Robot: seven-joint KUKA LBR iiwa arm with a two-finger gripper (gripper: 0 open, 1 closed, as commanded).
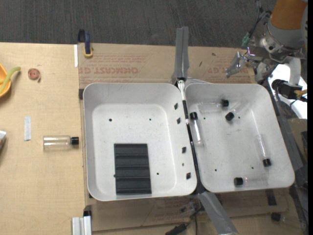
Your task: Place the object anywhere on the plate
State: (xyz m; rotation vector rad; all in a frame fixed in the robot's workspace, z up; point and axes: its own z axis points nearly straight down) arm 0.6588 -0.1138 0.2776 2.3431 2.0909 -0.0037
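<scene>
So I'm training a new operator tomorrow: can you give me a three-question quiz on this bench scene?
1. True or false: the black ridged plate lies in the left bin.
2. Which bin holds the clear vials with black caps?
3. The tool is: A) inside the left bin, B) above the right bin's far edge, C) on the plate.

Key: 1 true; 2 the right bin; 3 B.

**Obscured / cut off**

Arm cropped by top-right corner; gripper small, finger state unreadable. Yellow item cut by left edge. Clear vials in right bin faint against white; count uncertain.
</scene>
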